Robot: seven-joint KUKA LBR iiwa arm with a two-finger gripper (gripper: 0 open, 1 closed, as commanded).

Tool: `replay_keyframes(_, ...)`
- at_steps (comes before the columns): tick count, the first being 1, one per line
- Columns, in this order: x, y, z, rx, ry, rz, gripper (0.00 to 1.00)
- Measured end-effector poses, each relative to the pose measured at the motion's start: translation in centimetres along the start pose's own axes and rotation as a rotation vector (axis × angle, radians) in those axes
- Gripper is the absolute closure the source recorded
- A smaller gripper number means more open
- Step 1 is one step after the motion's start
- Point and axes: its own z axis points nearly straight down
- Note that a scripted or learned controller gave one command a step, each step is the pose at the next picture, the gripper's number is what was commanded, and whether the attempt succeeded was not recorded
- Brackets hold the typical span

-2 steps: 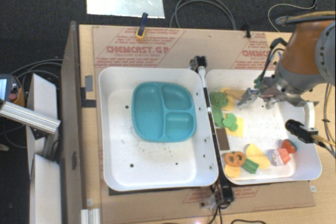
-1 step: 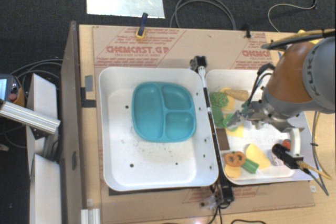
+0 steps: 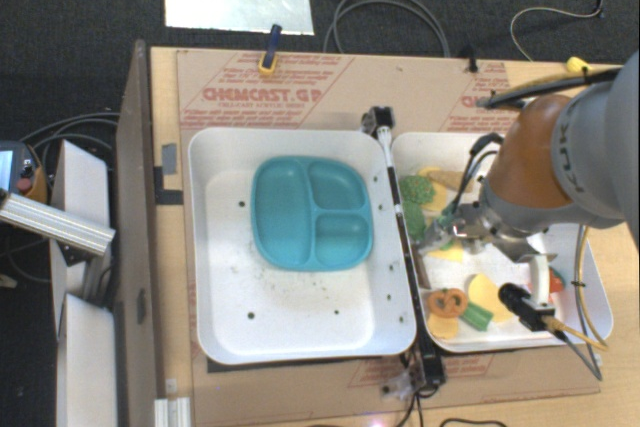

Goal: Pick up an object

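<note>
The right bin holds several small items. A green piece and a yellow piece lie at its far left. Nearer the front are a flat yellow piece, an orange round piece, a pale yellow wedge and a small green piece. A red bit lies to the right. My gripper hangs low over the left side of this bin, just in front of the green piece and above the flat yellow one. The arm hides the bin's middle.
The left bin holds a teal divided plate in its far half. A ridge separates the two bins. Cardboard lines the bench behind them.
</note>
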Motion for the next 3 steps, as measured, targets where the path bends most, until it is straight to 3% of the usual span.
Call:
replay_keyframes(1, -3.6, 6.2, -0.2, -0.008, -0.004, -0.001, 0.00)
replay_keyframes(2, -2.0, 0.7, -0.1, 0.000, -0.001, 0.004, 0.00)
replay_keyframes(3, -4.2, 5.0, -0.2, -0.007, -0.003, -0.001, 0.00)
